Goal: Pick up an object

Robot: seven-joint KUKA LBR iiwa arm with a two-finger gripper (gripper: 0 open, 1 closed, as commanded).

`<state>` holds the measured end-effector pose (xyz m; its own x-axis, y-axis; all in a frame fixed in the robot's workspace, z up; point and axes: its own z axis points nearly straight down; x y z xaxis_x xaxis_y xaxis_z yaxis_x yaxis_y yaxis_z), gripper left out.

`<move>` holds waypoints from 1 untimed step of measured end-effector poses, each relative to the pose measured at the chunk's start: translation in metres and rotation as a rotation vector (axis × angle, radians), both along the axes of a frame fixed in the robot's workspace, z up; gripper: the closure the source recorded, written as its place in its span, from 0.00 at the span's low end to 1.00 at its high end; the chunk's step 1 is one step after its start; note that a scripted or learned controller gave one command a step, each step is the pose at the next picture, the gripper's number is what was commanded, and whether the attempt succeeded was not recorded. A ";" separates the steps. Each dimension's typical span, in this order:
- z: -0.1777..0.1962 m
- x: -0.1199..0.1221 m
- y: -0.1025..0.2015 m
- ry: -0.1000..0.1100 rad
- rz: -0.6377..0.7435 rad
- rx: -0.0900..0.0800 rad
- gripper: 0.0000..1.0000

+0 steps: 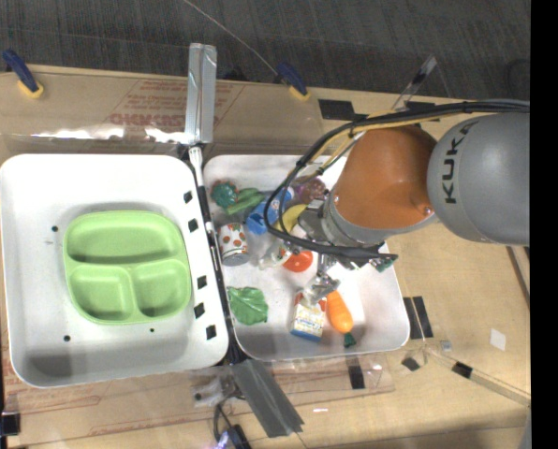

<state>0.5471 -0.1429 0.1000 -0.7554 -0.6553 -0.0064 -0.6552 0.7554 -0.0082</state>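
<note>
The right bin point(391, 318) holds a jumble of small toys. Among them are an orange carrot-like piece point(339, 314), a small carton with a blue base point(307, 319), a green leafy piece point(248, 304), a red-and-white can point(233, 242), a red piece point(299, 261), a blue piece point(257, 224) and a teal and green piece point(234, 195). My gripper point(322, 288) hangs low over the bin's middle, just above the carton and the carrot. The orange wrist band point(387, 181) and cables cover its upper part, and nothing shows between its fingers.
The left bin point(22, 251) holds a green divided plate point(126, 266). A metal bar point(201, 92) stands at the back between the bins. The grey arm point(480, 176) reaches in from the right, over the right bin's far side.
</note>
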 end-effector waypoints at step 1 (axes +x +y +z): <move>-0.008 -0.025 0.053 0.009 -0.024 0.005 0.00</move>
<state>0.5226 -0.0895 0.0921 -0.7706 -0.6373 -0.0027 -0.6373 0.7706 0.0012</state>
